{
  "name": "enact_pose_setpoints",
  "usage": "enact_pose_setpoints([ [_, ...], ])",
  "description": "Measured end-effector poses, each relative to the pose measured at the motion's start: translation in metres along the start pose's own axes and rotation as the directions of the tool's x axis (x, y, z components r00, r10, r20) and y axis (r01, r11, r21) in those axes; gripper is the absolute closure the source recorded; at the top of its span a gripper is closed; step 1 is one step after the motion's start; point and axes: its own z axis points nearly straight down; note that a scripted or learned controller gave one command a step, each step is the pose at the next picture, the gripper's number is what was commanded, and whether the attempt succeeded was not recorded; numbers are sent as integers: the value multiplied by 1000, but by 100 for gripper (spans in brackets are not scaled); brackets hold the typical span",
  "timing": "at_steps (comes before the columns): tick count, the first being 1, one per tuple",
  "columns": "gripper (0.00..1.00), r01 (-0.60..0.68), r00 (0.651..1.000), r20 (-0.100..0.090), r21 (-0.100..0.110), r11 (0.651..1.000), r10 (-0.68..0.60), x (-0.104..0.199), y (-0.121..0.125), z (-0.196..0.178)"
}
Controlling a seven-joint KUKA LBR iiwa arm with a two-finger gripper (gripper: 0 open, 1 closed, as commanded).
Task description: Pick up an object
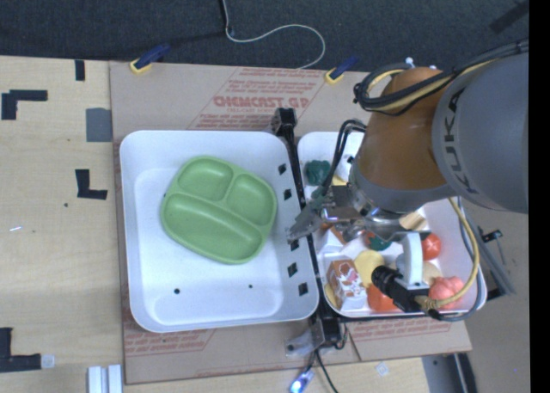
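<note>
Nearest the lens: the arm (pixel 464 138), grey w/ orange band, reaching in from the right and hanging over the right bin (pixel 478 290). Its bulk hides most of that bin and the gripper (pixel 344 226) sits low among the clutter. Can't tell how the jaws stand; wrist and cables block them.

Candidate objects are all in the right bin: a red-and-white packet (pixel 344 281) at the near-left corner, a yellow piece (pixel 370 262) just beside it, an orange-red round item (pixel 446 290) near the right wall, a red bit (pixel 430 246) above that, and a dark teal thing (pixel 319 170) at the far-left corner. The left bin (pixel 137 236) holds 1 green divided plate (pixel 219 208), well apart from the arm.

Progress, as a judgement: approach phase looks done, arm down at the pile. Nothing visibly lifted or seen between fingers, so grasp + lift are still to do.
</note>
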Motion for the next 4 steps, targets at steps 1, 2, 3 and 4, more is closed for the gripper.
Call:
enact_pose_setpoints([
  [1,100,-4,1000,1,-1,1000,4,-3,0,-11],
  [2,100,4,1000,-2,-15,1000,-4,67,1,-115],
  [3,100,-6,1000,3,-4,1000,6,59,1,-103],
  [4,100,1,1000,-2,-14,1000,-1,105,1,-195],
])
